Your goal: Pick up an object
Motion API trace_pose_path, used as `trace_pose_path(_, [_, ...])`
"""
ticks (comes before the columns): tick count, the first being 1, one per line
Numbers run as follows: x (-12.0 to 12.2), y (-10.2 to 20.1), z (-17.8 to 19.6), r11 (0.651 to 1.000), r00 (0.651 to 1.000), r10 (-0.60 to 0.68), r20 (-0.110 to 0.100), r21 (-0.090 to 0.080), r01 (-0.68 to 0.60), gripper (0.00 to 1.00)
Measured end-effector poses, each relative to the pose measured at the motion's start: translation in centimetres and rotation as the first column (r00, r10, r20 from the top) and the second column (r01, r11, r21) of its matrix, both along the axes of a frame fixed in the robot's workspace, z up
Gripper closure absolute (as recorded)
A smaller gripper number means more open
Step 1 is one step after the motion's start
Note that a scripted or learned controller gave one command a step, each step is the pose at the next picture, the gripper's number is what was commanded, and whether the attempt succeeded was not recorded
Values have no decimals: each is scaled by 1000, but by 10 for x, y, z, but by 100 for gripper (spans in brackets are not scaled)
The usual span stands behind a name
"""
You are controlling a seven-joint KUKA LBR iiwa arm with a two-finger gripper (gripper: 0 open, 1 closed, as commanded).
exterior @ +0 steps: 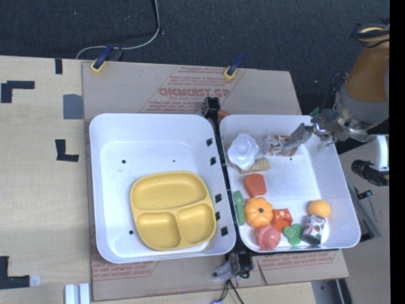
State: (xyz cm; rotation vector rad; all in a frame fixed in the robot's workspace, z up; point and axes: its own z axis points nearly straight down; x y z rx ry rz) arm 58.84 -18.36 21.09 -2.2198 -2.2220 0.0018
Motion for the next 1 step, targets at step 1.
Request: trace_pose_path(1, [8, 59, -119, 1000, 1000, 3, -5, 7, -3, 0])
